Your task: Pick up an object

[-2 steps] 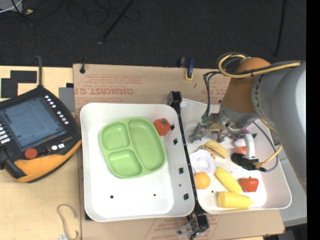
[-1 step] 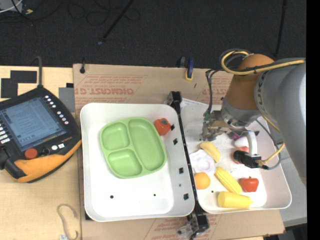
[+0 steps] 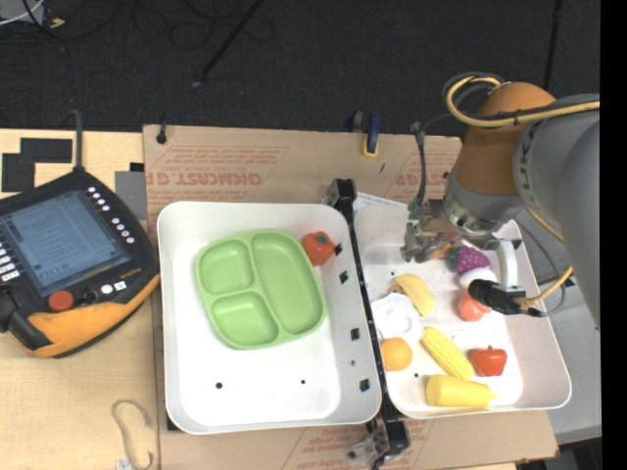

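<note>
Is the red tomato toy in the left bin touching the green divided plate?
Touching. The camera view shows the red tomato toy pressed against the upper right rim of the green divided plate, with no white bin floor between them.

From my feed, the counter was pale wood under a sheet of printed brown cardboard. Behind it lay dark carpeted floor crossed by loose cables. A control pendant with an orange edge sat at the left.

Arm cut off at right edge. Purple grapes partly hidden behind wrist. Gripper fingertips too small and dark to resolve. Teach pendant cropped at left edge.
</note>
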